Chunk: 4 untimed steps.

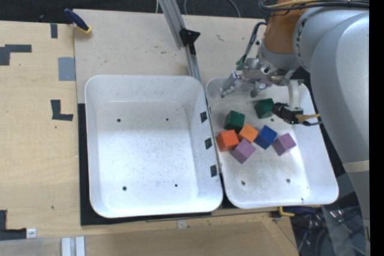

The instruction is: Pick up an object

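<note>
Approach step: gripper (243, 86) hovers at twelve o'clock of the green block (234, 120), fingers spread, empty; next, descend.

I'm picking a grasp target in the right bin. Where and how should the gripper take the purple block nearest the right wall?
Take the purple block across two opposite flat side faces, coming straight down from above. It sits slightly apart from the blue block and has bare bin floor on its near and right sides, so the jaws probably fit best there, turned to match its rotated faces.
</note>
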Available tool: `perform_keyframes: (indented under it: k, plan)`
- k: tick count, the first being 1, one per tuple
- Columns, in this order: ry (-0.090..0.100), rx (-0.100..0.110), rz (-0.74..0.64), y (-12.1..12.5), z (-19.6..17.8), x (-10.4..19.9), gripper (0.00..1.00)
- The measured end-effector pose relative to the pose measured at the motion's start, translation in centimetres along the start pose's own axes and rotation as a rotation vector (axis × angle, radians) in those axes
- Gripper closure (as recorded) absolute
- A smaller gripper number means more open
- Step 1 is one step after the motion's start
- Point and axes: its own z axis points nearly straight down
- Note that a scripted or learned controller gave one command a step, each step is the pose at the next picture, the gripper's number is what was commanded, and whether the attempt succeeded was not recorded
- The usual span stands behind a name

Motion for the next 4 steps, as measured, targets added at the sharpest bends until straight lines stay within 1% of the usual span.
perform_keyframes:
  k: [1, 3, 4]
  plan:
    - [0.002, -0.007, 0.005, -5.7, 3.4, -2.3, 0.00]
    - [0.003, -0.006, 0.000, -5.6, 3.4, -2.1, 0.00]
    - [0.001, -0.009, -0.002, -5.4, -8.1, -0.3, 0.00]
